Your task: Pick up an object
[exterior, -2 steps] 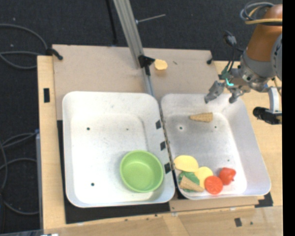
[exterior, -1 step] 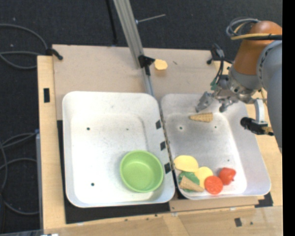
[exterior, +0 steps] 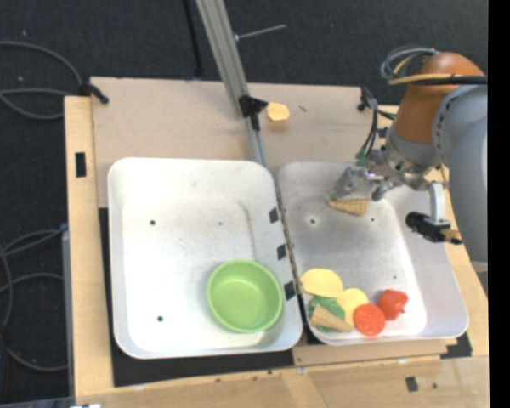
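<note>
My gripper (exterior: 363,185) hangs over the far part of the right bin (exterior: 425,262), and its fingers look spread, so it is open. A tan waffle cone (exterior: 348,205) lies just in front of and below the fingertips, close to them, but I cannot see it gripped between them. At the near edge of the same bin sits a cluster of toy food: a yellow piece (exterior: 321,281), a second yellow piece (exterior: 353,300), a green-and-tan wedge (exterior: 327,314), and two red tomatoes (exterior: 370,320) (exterior: 393,303).
A green bowl (exterior: 245,295) stands in the near right corner of the left bin (exterior: 153,202). A slanted metal post (exterior: 225,49) rises behind the bins, with a small yellow object (exterior: 278,112) on the bench beside it.
</note>
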`<action>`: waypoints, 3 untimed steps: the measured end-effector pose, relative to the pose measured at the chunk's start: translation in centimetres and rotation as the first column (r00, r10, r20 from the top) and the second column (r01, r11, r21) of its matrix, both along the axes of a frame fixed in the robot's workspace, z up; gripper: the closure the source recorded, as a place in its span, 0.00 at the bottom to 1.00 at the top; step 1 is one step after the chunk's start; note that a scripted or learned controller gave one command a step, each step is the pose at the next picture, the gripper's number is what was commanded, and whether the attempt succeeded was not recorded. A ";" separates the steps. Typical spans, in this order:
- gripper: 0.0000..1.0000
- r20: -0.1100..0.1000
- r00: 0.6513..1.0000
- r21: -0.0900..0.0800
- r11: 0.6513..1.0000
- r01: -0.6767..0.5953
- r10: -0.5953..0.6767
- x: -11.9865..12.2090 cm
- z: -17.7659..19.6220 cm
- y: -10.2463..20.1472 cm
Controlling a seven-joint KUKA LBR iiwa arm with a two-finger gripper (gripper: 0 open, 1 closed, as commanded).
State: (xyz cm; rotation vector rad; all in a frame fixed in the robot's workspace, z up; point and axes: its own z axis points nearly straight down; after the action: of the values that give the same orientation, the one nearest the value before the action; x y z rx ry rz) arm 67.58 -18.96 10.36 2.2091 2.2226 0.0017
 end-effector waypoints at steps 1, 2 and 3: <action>1.00 0.007 1.000 -0.006 1.000 -0.005 0.005 0.2 1.5 -0.1; 1.00 0.002 1.000 0.004 1.000 0.001 -0.001 0.3 7.7 0.5; 1.00 0.002 1.000 0.004 1.000 -0.001 0.001 0.5 13.2 0.4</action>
State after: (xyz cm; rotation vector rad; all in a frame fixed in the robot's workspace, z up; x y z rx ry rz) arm 68.05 -18.52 23.60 2.2090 2.2246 0.0075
